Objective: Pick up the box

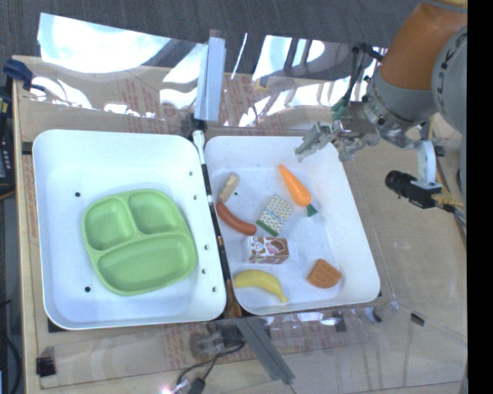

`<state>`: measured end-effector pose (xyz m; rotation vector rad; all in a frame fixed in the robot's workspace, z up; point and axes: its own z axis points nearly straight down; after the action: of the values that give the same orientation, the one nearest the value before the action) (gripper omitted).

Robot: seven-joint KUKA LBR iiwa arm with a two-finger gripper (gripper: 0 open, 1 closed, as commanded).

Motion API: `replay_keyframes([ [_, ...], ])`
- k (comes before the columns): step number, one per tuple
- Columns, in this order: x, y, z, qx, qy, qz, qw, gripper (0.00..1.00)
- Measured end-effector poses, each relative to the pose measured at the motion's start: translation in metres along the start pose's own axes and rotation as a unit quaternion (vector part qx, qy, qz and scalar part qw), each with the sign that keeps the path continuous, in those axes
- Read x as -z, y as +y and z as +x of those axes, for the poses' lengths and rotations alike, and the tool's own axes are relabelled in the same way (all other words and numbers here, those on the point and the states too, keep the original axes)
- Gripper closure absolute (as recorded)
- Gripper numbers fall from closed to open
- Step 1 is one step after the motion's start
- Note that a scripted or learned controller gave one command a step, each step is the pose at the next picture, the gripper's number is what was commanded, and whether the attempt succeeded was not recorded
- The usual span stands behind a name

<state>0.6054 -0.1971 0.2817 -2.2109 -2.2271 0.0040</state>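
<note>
Jaws [316, 142] spread open, nothing between them, hovering over the far rim of the right bin [363, 245], near its back right corner. Grey arm [411, 64] with orange band reaches in from the right.

Closest item under the jaws: carrot [295, 185], lying diagonal, just below the rim. Target is less clear, two box-like things mid-bin. Small green-and-white patterned box [275, 215], tilted, sits just below the carrot. Brown-and-white carton [269, 250] lies flat, just beside it on the near side. Sausage [235, 219] lies close on the left of both. Also in the bin: bread-like stick [228, 187] near the divider, banana [260, 283] at the near edge, orange wedge [324, 274] near right.

Left bin [53, 220] holds a green divided plate [140, 240], well apart from the action.

Risks, judged:
- Jaws are well off from either box; a straight drop lands on the rim or the carrot.
- Boxes nearly touch each other and the sausage, so open fingers may straddle two items or shove one aside.
- Patterned box is tilted; a misaligned pinch may twist it out.
- Wrong box picked, since both fit the task word.
</note>
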Motion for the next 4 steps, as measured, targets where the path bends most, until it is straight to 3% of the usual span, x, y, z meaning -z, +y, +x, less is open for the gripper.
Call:
replay_keyframes([
  [1, -0.111, -0.061, 0.045, 0.096, 0.000, 0.001, 0.9954, 0.00],
  [2, -0.186, -0.008, 0.051, 0.107, -0.002, -0.005, 0.9942, 0.00],
  [3, -0.185, -0.042, 0.012, 0.145, -0.002, -0.006, 0.9894, 0.00],
  [4, -0.174, -0.041, 0.011, 0.147, -0.004, -0.006, 0.9891, 1.00],
])
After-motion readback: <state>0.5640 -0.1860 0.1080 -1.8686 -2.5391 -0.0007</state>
